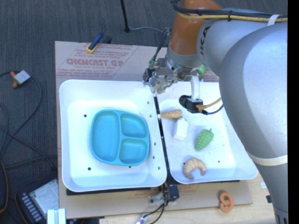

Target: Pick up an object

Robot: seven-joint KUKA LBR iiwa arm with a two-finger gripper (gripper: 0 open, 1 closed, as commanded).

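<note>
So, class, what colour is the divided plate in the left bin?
Light blue; the plate shows clearly in the camera view.

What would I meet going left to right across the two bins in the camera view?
Blue divided plate in the left bin → white block → croissant → green toy fruit, all three in the right bin.

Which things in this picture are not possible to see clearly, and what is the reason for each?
- Gripper, camera view: small and cluttered with metal parts, so open or shut cannot be told.
- Right bin: its right wall lies behind the grey arm.
- Pale stick-shaped object: too small to name.
- White block: too small to identify.
- Orange item below the bins: too small to identify.
</note>
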